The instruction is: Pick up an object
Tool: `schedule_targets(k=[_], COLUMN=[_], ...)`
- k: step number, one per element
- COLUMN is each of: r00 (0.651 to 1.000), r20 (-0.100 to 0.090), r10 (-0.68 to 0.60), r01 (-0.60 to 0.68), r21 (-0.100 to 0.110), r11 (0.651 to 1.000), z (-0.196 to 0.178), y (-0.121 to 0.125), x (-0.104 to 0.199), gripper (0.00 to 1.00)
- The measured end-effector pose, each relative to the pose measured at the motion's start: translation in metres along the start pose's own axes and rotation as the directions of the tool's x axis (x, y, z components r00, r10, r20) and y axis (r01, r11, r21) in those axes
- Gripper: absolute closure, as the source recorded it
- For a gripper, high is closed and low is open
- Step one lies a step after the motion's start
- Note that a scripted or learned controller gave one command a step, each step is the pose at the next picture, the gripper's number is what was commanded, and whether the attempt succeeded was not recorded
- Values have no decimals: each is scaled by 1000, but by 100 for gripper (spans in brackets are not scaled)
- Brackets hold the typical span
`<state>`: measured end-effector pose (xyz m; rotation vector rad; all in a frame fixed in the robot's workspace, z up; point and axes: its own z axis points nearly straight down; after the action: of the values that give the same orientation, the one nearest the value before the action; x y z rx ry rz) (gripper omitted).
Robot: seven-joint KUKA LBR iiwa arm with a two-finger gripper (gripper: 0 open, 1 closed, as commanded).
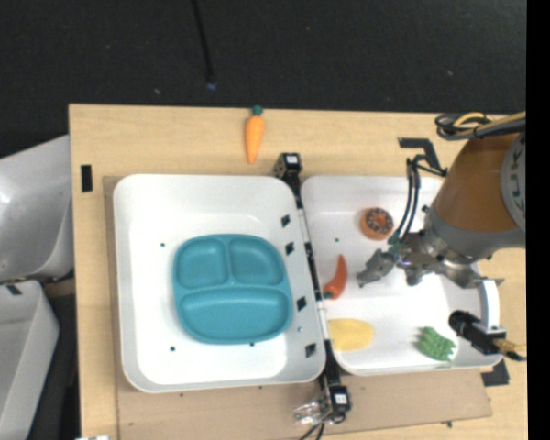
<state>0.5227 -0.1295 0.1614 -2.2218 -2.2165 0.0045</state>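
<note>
On your left, the left bin point(133, 273) holds a teal divided plate point(231, 287). A toy carrot point(254, 136) lies on the bench above it. In the right bin point(348, 204) you see a red chili pepper point(336, 278) by the divider, a yellow piece point(350, 334) below it, a round brown-orange disc point(378, 222) and a green leafy piece point(434, 344). The gripper point(378, 269) hovers just right of the pepper, its jaws spread, nothing between them.

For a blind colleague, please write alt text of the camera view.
A robot arm reaches from the right over the right white bin, its tool near a red pepper, a yellow piece, a green piece and a round brown item. The left bin holds a blue divided plate; a carrot lies on the bench.
</note>
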Motion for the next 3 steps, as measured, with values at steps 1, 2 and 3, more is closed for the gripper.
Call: schedule_targets(k=[1,2,3], r00=[1000,1000,1000], r20=[1,2,2], r10=[0,6,-5], r01=[0,-6,5], r21=[-1,-7,-11], r11=[1000,1000,1000], z=[43,30,-31], y=[3,4,11], x=[0,-1,1], gripper=[0,100,100])
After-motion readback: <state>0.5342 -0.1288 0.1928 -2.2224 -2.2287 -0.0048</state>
